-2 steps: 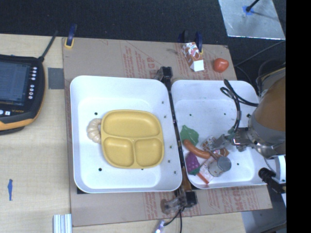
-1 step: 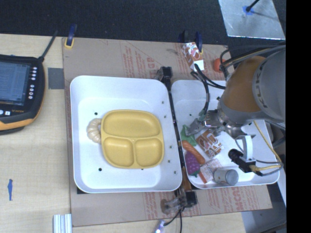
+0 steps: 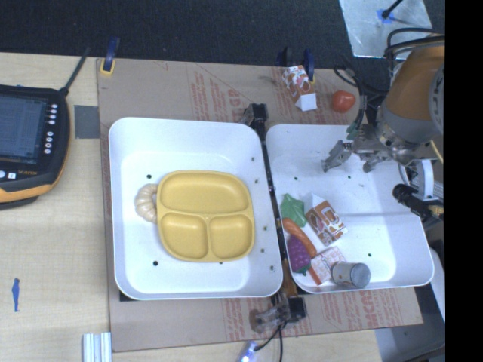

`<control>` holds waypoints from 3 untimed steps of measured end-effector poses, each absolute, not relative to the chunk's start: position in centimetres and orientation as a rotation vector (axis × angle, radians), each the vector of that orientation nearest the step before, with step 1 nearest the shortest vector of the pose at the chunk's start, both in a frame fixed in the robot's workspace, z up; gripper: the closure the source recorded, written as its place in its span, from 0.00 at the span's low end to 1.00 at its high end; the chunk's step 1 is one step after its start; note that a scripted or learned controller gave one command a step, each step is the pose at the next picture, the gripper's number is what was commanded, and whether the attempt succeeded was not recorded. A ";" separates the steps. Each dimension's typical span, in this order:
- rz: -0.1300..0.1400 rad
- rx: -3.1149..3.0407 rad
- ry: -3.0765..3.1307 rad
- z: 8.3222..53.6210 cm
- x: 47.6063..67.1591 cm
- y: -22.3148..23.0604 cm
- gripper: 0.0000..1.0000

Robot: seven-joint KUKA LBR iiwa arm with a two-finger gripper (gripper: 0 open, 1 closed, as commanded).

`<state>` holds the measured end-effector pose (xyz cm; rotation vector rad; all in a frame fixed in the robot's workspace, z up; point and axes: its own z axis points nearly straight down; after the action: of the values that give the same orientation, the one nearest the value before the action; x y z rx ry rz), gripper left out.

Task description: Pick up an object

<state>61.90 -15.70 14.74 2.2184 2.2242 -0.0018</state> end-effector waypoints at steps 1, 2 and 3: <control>-0.006 2.220 2.229 9.1 57.2 -13.4 0.00; -0.003 2.219 2.225 13.7 58.2 -21.3 0.00; -0.001 2.217 2.229 13.5 64.9 -16.6 0.00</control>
<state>64.92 -16.64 13.46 2.2170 2.2287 -0.0014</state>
